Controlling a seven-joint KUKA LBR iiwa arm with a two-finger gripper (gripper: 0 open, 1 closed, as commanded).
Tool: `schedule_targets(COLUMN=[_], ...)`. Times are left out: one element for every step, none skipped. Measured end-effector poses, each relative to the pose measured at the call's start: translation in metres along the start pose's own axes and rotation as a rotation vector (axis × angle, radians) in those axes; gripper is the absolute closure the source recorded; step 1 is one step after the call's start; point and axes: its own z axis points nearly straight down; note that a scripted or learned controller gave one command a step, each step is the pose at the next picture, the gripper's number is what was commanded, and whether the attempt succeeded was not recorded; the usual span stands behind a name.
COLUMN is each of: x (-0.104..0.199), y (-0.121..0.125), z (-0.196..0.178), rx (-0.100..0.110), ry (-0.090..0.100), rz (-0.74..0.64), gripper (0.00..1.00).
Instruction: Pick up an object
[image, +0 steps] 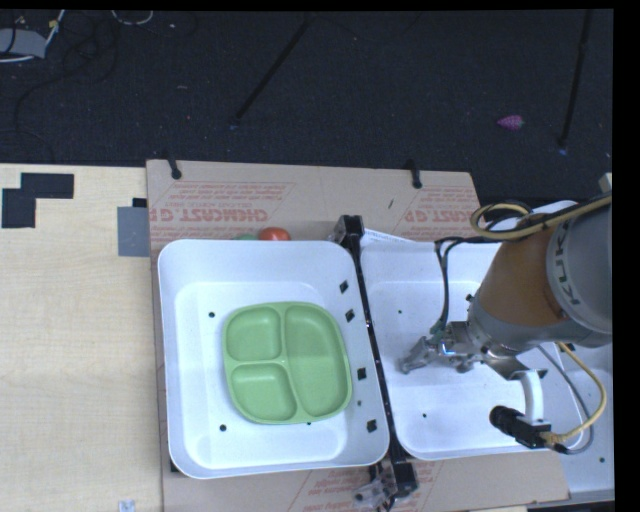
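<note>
Green divided plate (288, 362) lies flat in the left bin (190, 290), slightly nearer that bin's right wall, corners skewed a little to the bin's sides; three compartments, rounded corners, raised outer lip; looks like moulded plastic, so probably light, stiff, smooth and somewhat slippery, not fragile; lying flat it offers little to pinch from above; best hold is likely the outer lip or one of the raised ridges between compartments, one finger each side; a grip at one edge would probably let it tilt or swing.

Tool (412, 362) hangs over the right bin (440, 440), near that bin's left half, well apart from the plate; its metal fingers point toward the divider (365, 340) between the bins; nothing visible between them; how wide they stand I cannot tell from this slant.

Arm (540, 290) comes in from the right, orange band above the wrist, cables looped around it; a black fitting (520, 426) with a yellow cable sits below the wrist.

Small red-orange thing (274, 235) just behind the left bin's back rim, partly hidden; kind unclear.

Bins sit side by side on cardboard sheeting (300, 205) with printed lettering; pale wood-look surface (70, 360) to the left with dark rectangular marks; dark carpet-like floor (300, 80) beyond, cables trailing across it; small purple scrap (511, 122) on the floor at upper right.
</note>
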Motion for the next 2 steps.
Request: schedule_targets(x=[-0.002,-0.001], y=[0.001,0.001], z=[-0.013,-0.076], rx=[-0.002,-0.005], ry=[0.0,-0.001], rz=[0.005,-0.001], gripper=[1.0,1.0])
